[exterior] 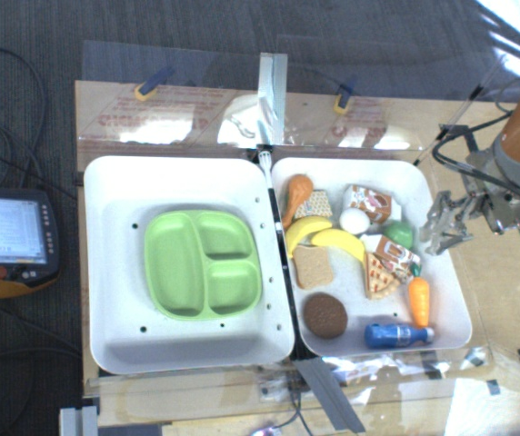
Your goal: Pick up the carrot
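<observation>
Fixed overhead camera, slanted down, both bins (105, 243)

A robotics lab: a teach pendant (10, 241) (cabled, on dark carpet) lies beside a worktop (196, 116) bearing two white bins (115, 189).

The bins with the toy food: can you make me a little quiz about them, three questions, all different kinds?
1. True or false: the small orange plastic carrot lies in the shallow white right bin.
2. What lies just below the carrot, along the right bin's near wall? A) the blue plastic bottle B) the yellow toy banana C) the white toy egg
3. Fill in: the green plastic divided plate sits in the shallow white ___ bin.

Key: 1 true. 2 A. 3 left.

Hint: the robot's metal two-finger gripper hangs over the right bin's right rim, apart from the carrot.
</observation>
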`<action>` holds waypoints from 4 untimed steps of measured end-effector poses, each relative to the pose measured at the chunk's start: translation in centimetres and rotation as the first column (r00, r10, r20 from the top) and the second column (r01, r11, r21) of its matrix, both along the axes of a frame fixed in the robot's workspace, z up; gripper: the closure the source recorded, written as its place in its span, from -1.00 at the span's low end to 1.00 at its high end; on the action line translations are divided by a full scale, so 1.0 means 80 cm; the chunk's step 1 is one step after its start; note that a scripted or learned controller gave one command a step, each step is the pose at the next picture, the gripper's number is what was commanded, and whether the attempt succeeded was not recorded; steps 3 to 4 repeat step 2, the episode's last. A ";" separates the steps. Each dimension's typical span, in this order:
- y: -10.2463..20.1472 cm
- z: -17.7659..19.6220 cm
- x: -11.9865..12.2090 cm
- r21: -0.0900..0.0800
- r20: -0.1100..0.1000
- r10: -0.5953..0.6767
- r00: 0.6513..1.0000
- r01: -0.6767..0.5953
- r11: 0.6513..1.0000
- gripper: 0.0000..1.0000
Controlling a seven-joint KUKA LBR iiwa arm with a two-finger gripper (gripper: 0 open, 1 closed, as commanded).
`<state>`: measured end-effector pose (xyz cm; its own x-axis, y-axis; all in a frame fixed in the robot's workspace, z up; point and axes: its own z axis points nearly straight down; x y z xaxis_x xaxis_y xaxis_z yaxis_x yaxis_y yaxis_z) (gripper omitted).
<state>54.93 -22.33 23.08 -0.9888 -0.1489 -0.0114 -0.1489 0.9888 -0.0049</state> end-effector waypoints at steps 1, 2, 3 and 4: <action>0.001 0.161 0.078 -0.002 0.001 0.159 0.987 -0.159 0.987 1.00; 0.002 0.087 0.096 0.005 -0.010 0.391 0.920 -0.391 0.920 1.00; 0.002 0.087 0.096 0.005 -0.010 0.391 0.920 -0.391 0.920 1.00; 0.002 0.087 0.096 0.005 -0.010 0.391 0.920 -0.391 0.920 1.00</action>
